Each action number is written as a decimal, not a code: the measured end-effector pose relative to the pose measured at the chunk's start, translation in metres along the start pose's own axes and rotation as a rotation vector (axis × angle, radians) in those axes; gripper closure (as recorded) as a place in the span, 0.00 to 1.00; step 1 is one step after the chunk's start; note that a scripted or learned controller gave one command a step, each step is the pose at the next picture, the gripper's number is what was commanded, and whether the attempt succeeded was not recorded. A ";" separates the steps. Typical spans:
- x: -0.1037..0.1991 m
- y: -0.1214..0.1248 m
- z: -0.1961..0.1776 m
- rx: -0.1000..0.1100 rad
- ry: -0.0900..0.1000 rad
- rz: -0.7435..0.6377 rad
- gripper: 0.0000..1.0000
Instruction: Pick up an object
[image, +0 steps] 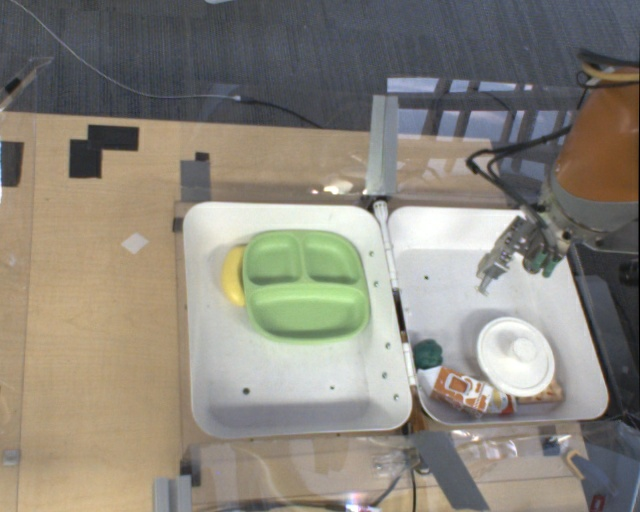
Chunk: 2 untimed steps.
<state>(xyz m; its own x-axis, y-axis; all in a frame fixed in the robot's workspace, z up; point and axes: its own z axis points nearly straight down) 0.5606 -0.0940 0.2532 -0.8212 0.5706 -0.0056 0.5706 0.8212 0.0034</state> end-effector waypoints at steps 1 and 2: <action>0.020 -0.023 -0.073 -0.001 -0.003 -0.247 1.00; -0.025 -0.104 -0.071 0.001 -0.003 -0.340 1.00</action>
<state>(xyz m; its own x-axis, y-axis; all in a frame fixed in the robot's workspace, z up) 0.5215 -0.1934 0.3243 -0.9646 0.2636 -0.0090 0.2636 0.9646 -0.0001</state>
